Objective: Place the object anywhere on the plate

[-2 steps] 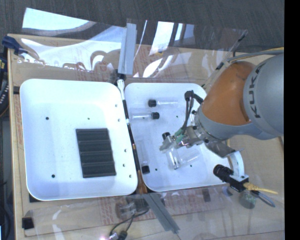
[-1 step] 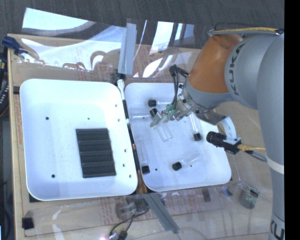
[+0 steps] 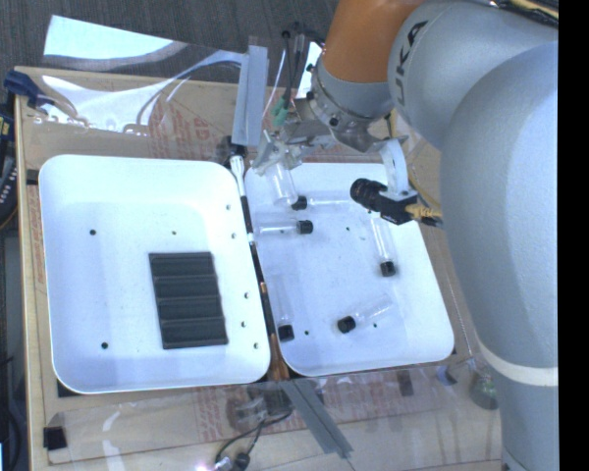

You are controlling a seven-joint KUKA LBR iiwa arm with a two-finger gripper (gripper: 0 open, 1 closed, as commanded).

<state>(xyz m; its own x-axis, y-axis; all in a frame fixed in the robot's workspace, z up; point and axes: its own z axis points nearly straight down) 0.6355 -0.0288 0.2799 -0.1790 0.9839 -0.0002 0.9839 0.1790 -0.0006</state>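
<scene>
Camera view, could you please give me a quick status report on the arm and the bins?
Gripper low over right bin's far-left corner. Clear vials scattered in right bin. Dark ridged plate in left bin, bare.

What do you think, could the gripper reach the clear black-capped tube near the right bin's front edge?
Probably yes: the clear black-capped tube lies uncovered, and the gripper hangs not far off.

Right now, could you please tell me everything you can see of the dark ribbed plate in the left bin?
The dark ribbed plate is a rectangular charcoal slab, apparently rubber or plastic, with crosswise ridges dividing it into four bands. It lies flat on the left bin's white floor, below centre, its long side slightly tilted. Nothing rests on it.
</scene>
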